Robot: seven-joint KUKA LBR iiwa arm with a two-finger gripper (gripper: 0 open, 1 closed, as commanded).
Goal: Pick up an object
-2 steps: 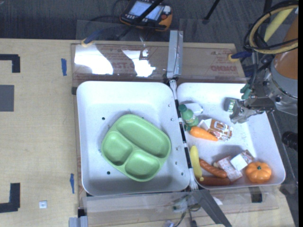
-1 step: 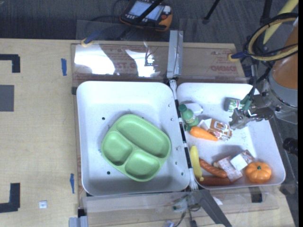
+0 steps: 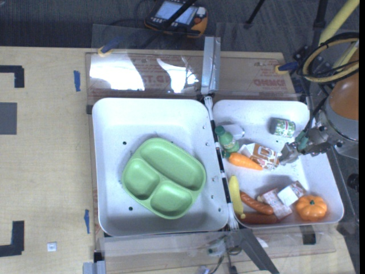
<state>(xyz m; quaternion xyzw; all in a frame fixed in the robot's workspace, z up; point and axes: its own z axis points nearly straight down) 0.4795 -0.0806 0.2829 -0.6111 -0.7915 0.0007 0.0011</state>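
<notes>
Bare bin floor [image 3: 319, 170] between gripper [image 3: 290, 153], pumpkin [image 3: 311, 207] and right rim.

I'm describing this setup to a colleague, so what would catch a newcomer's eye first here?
First, the big green divided plate lying alone in the left bin. Then the right bin's jumble of toy food: an orange pumpkin at its near right corner and a carrot mid-left, with the gripper beside them.

Handheld controller [image 3: 174, 15] on dark floor beyond the bench, blue tape marks [image 3: 77, 80] on wooden benchtop [image 3: 43, 153]
</notes>
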